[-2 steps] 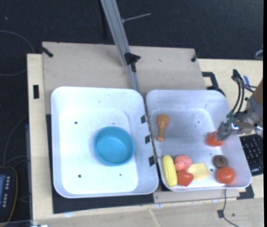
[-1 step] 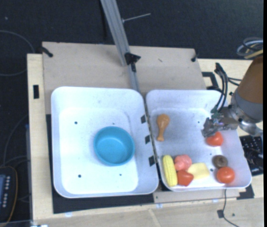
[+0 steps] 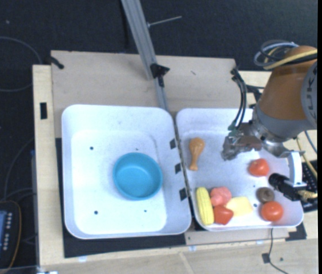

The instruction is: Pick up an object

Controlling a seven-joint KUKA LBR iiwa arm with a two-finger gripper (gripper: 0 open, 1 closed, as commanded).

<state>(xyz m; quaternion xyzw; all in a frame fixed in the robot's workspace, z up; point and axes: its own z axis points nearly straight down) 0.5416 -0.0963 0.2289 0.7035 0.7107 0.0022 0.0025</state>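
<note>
1. The gripper [image 3: 233, 149] hangs over the right bin [image 3: 206, 121], in its upper middle part. Its fingers are a dark blur from above, so I cannot tell whether they are spread or pressed together. Nothing shows between them.
2. Taking the gripper as landmark: a drumstick [image 3: 195, 152] lies to its left, apart from it, near the wall between the bins. A tomato [image 3: 258, 167] lies just down and right of it, close beside but not touching as far as can be seen.
3. Further below the gripper, along the bin's near wall, sit a corn cob [image 3: 204, 205], a pink piece [image 3: 221, 195], a red piece [image 3: 223, 214] and a yellow piece [image 3: 240, 205], crowded together. Right of those are a brown piece [image 3: 265, 194] and a second tomato [image 3: 272, 210].
4. Well left of the gripper, a blue bowl [image 3: 137, 175] rests in the left bin [image 3: 81, 130].
5. Progress, as I judge it: nothing is lifted yet. Every object rests on a bin floor. Choosing a target, descending, closing and raising are all left; the first tomato or the drumstick seem the nearest candidates.
</note>
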